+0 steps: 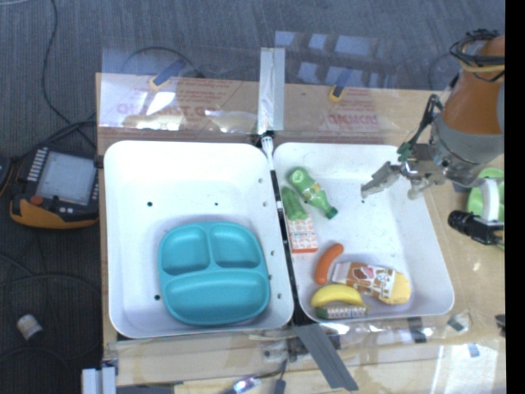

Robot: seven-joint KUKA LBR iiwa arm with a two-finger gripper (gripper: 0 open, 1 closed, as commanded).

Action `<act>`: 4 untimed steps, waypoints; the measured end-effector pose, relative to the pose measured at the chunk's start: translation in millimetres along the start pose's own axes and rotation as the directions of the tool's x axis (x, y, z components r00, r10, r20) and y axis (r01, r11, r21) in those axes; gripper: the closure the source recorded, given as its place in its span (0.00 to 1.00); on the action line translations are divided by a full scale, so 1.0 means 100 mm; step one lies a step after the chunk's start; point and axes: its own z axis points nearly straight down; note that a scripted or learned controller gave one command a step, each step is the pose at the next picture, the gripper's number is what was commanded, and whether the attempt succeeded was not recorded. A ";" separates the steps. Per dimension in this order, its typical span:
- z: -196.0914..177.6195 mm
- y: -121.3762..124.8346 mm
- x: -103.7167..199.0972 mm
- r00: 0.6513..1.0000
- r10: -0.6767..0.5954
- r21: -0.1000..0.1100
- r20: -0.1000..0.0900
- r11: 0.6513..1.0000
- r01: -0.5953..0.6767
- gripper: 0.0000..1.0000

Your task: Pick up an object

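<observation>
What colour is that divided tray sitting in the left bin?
The divided tray is teal blue, with three compartments, seen clearly in the overhead camera view.

Two white bins: left bin [131,220], right bin [410,228], faint dark specks on both floors. Teal-blue divided plate [215,271] in left bin, plain, no pattern. In right bin: green bottle [312,192] with lighter green label patch; green-topped carton [299,222] with white and red print; orange-red sausage [328,263]; yellow banana [336,295], dark tips; yellow-and-brown packet [377,281] with white and red print. Arm [472,109] grey with orange band; gripper [395,180] grey metal. Bench top [205,105] tan under clear glossy film. Orange-and-black handheld pendant [53,189] with grey screen on dark grey carpet [49,56].
</observation>
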 end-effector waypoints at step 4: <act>1.15 -0.92 0.30 0.995 -0.105 -0.011 0.001 0.994 0.105 0.00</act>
